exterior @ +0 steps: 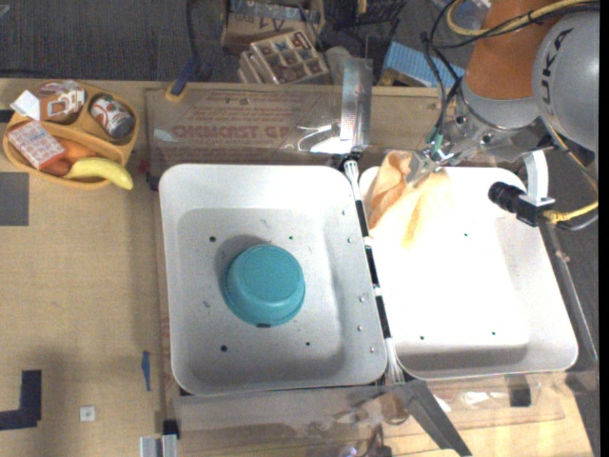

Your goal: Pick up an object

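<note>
A pale orange cloth [390, 196] hangs bunched at the far left corner of the right bin [495, 322], its top drawn up to my gripper [420, 168]. The gripper is shut on the cloth's upper edge, just above the bin's back rim. A yellowish fold of the cloth trails down over the bin floor. In the left bin [190, 198] a teal bowl [265, 284] lies upside down near the middle, well away from the gripper.
The grey arm with its orange band [514, 27] comes in over the right bin's far right corner, with cables beside it. A cardboard box [247, 129] lies behind the bins. An orange tray of play food with a banana [100, 170] sits far left.
</note>
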Robot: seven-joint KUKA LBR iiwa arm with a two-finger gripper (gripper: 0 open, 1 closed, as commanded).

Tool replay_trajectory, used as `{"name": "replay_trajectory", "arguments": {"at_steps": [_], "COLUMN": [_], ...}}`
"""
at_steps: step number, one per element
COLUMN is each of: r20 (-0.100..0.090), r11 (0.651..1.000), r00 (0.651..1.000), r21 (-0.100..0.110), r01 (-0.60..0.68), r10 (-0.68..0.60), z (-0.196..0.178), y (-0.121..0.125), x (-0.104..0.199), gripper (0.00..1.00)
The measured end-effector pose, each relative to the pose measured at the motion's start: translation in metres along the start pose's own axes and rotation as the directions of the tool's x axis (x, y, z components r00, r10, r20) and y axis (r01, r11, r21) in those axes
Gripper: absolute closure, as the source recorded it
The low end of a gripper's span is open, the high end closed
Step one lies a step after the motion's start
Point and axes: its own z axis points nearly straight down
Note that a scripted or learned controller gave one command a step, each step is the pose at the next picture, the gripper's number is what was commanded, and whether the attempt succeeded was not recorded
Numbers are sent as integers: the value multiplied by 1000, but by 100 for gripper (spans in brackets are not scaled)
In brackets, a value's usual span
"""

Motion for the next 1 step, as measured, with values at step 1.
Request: {"name": "replay_trajectory", "arguments": {"at_steps": [1], "r20": [-1], "r11": [928], "r00": [928], "r21": [0], "r01": [374], "r10": [-374], "z": [5], "y": [12], "x": [29], "gripper": [100]}}
